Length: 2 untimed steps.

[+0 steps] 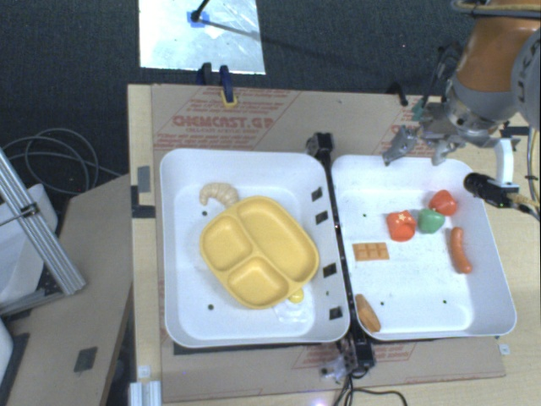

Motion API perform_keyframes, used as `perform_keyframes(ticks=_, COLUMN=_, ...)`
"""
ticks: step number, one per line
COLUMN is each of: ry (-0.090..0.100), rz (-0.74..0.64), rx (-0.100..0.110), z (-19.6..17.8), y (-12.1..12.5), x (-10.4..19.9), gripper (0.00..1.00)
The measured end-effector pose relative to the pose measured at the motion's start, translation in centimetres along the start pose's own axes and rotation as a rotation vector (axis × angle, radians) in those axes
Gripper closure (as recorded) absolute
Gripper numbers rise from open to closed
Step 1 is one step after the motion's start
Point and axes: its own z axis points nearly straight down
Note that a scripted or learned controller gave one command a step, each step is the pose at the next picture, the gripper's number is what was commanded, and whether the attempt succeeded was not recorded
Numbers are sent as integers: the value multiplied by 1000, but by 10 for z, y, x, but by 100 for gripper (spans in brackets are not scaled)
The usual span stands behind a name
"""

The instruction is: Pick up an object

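A cardboard-topped bench (254,117) with red printing stands on a dark carpeted floor, and on it lie two shallow white bins side by side. The left white bin (182,311) holds a yellow plastic plate with three compartments (258,250), set at a slant near the bin's middle; a pale cream croissant-shaped toy (219,194) lies just beyond the plate's far left edge, touching or nearly touching it. The right white bin (490,311) holds the small things to be picked: a red tomato-like toy (401,225) just beside a green rounded toy (431,220), with another red-orange piece (443,201) close behind the green one; an orange sausage-shaped toy (460,250) lies near the bin's right wall; a flat tan waffle-like rectangle (370,251) rests near the bin's left side; and an orange-brown oblong toy (367,313) sits at the near left corner. The grey arm with its orange band (494,53) reaches in from the right, and its two-finger gripper (420,150) hangs over the far edge of the right bin, its fingers spread apart with nothing between them, well clear of the toys below.
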Motion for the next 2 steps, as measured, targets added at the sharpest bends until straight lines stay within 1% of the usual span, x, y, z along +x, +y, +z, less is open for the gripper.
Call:
perform_keyframes(ticks=1, ry=4, rz=8, rx=16, z=45, y=-173, x=-7, gripper=0)
perform_keyframes(ticks=2, ry=0, rz=-3, rx=-3, z=14, y=-164, x=19, gripper=0)
